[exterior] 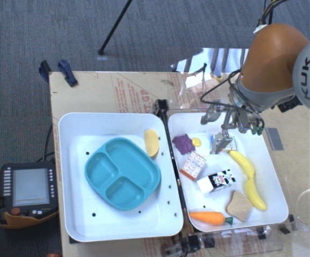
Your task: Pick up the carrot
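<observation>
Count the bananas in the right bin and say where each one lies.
2. One banana lies near the bin's middle right, below the claw. The other banana lies lower, by the right wall beside the bread slice. None looks hidden.

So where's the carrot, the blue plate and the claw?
carrot (208, 217), camera view, middle of its orange body.
blue plate (97, 171), camera view, floor of its left compartment.
claw (223, 142), camera view, between its fingertips.

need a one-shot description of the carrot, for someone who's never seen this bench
Look at the right-hand white bin, along its near edge at the left corner. The carrot lies there on its side, just left of the slice of bread. It is the bin's only orange tapered piece, with a green tip.
</observation>
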